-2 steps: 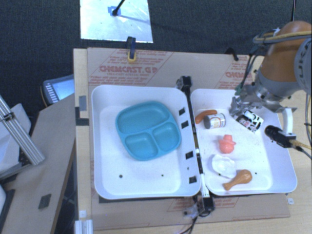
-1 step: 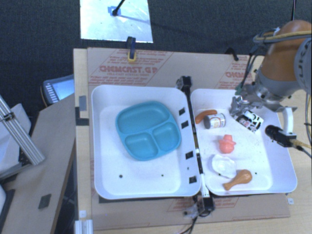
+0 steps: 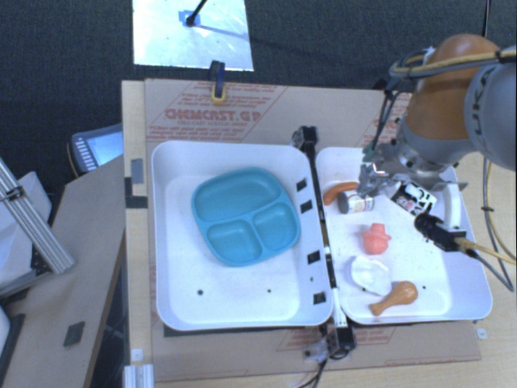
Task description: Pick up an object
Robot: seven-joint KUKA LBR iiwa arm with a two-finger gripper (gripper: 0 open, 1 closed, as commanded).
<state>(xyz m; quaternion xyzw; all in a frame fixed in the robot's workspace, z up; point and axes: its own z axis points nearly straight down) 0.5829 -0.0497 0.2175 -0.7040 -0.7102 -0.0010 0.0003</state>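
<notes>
The left bin (image 3: 174,297) is holding a blue divided plate (image 3: 245,215) lying flat near its centre. The right bin (image 3: 468,297) is holding an orange sausage-shaped item (image 3: 338,191), a small grey cylinder (image 3: 355,204), a pink toy (image 3: 376,239), a white object (image 3: 369,272) and a tan drumstick (image 3: 395,297). The gripper (image 3: 371,183) is hovering at the cylinder, near the bin's upper left; whether it is gripping anything cannot be determined.
</notes>
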